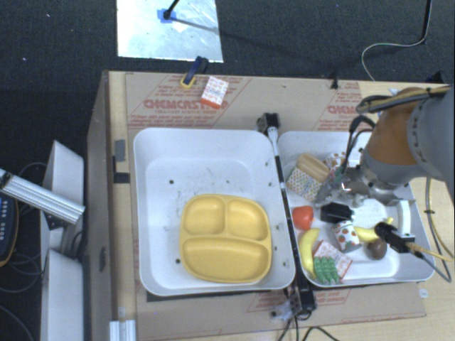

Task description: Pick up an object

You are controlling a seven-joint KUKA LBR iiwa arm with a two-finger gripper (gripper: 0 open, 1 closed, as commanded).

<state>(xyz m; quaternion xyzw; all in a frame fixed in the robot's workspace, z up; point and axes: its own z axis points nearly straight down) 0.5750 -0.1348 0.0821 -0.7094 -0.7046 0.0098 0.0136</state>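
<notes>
The arm's gripper [340, 187] reaches into the right bin [419, 275]; whether the fingers are open or closed cannot be told. A black block [336, 212] lies just below, a red tomato [303, 217] down-left, a yellow divided plate [226, 237] in the left bin [160, 169] beyond

Bins [206, 148] smooth white plastic, yellow tray [226, 237] matt plastic, worktop [298, 98] printed brown cardboard, floor [50, 41] dark rough carpet, foil sheet [170, 30] shiny, banana [308, 251] smooth and glossy.
</notes>
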